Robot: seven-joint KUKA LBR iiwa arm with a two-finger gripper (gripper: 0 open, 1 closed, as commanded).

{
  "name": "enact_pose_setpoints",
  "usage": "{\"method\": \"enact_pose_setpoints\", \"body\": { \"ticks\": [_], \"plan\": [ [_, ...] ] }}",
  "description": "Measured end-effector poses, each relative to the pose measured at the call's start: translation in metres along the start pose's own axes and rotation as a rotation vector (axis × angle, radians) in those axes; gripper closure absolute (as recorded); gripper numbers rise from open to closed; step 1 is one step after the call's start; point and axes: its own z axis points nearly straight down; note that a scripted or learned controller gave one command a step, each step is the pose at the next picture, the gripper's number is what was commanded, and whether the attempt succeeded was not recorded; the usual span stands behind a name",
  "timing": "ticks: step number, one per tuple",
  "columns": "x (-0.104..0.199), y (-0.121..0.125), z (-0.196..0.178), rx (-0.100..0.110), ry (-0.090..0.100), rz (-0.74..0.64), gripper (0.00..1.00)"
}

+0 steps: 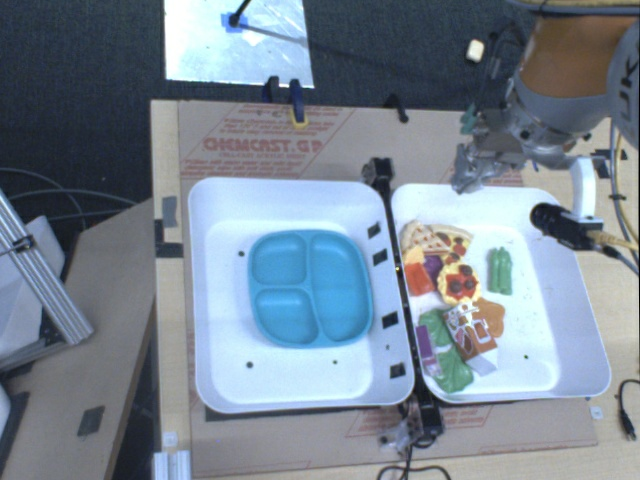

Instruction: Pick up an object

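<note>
the gripper (468, 180) hangs above the right bin's (570, 298) far rim; whether it is released or clenched, i cannot tell. the toy food (452, 298) lies heaped against that bin's left wall, so a descent may catch two pieces or slip off.

Counts on the bench
Two bins (290, 193) (570, 328), one blue tray (308, 288), one green toy (499, 270), one waffle toy (432, 237).

The counter (170, 368) carries a printed cardboard sheet (262, 138). On that sheet sit two shallow white bins: the right bin (575, 313) directly below the fingers (470, 180), the left bin (215, 298) beside it.
</note>
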Motion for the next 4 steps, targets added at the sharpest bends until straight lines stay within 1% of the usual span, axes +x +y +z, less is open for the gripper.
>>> {"method": "enact_pose_setpoints", "body": {
  "ticks": [1,2,3,4],
  "plan": [
    [0.015,-0.074,-0.017,0.006,0.001,0.001,1.00],
    [0.056,-0.101,0.013,0.008,0.001,-0.001,1.00],
    [0.096,-0.120,0.108,0.015,0.000,-0.001,1.00],
    [0.093,-0.117,0.092,0.002,0.001,0.006,1.00]
  ]
}}
